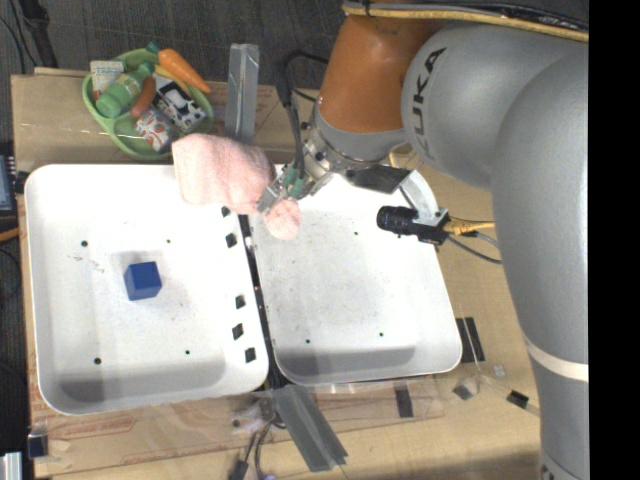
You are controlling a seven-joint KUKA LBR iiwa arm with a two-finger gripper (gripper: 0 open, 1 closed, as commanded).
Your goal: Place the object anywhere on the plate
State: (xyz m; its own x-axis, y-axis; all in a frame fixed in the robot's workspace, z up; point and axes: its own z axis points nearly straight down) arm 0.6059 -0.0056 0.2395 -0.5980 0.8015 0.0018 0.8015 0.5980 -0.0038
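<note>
A blue cube (143,279) lies in the left white bin (60,368), left of its middle. A soft pink cloth-like thing (218,168) is draped over the back rim where the two bins meet. My gripper (277,196) hangs at the back left corner of the right bin (400,353), right beside that pink thing. A smaller pink lump (284,219) sits directly under the gripper tip, touching or nearly touching it. Whether it is gripped is hidden by the wrist. I cannot make out a plate with certainty.
A green bowl (110,128) of toy foods, with a carrot (180,67), stands behind the left bin. A grey upright post (242,90) rises behind the divide. A black cable fitting (408,222) hangs over the right bin. The arm's bulk covers the right side.
</note>
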